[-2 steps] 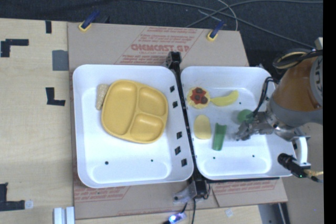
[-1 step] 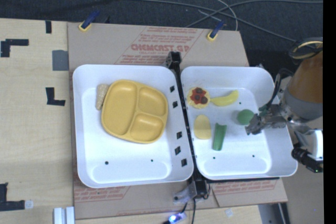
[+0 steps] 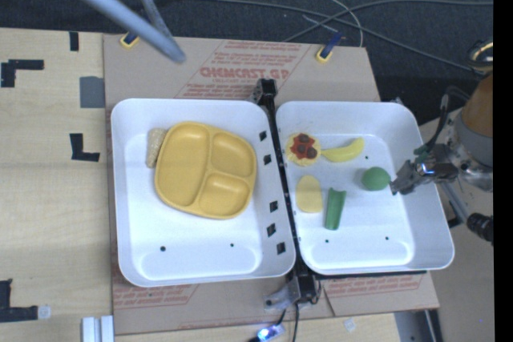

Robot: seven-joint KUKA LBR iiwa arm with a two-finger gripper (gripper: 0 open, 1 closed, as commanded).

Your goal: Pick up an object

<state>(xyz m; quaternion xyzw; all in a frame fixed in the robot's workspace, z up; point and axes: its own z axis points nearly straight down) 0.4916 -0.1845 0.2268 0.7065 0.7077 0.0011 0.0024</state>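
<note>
Green ball point(image 3: 374, 179) sits in the right bin point(image 3: 417, 252), near its right wall, just to the left of my claw point(image 3: 403, 183) and closest to it of everything there. My claw hovers at the bin's right rim; I cannot tell whether it is spread. Beyond the ball lie a green block point(image 3: 333, 208) and a banana point(image 3: 345, 150).

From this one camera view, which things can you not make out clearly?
- Hand: small and dark at the right bin's rim; whether its fingers are open or shut cannot be told.
- Tan item: mostly hidden under the yellow divided plate; its kind is unclear.
- Round red-topped piece: too small to identify.
- Arm: cut off by the right edge.
</note>
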